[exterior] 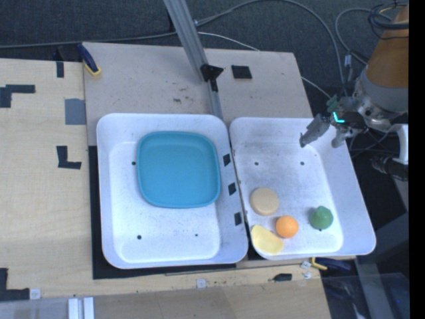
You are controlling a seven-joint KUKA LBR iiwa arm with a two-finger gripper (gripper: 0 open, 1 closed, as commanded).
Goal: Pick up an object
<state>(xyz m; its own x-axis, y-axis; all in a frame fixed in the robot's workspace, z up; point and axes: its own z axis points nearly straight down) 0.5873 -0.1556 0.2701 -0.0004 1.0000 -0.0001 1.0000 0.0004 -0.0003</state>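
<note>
The right bin (345, 185) holds a beige round piece (264, 201), an orange ball (287, 226), a yellow banana-like piece (267, 240) and a green round object (322, 217), all near its front edge. My gripper (325, 132) hangs open above the bin's back right corner, with nothing between its fingers, well away from these objects. The left bin (113, 178) contains a blue square plate (178, 169).
A slanted metal pole (192, 38) rises behind the bins. Cables (279, 5) trail over the dark floor at the back right. The wooden bench (40, 178) extends to the left with black tape marks.
</note>
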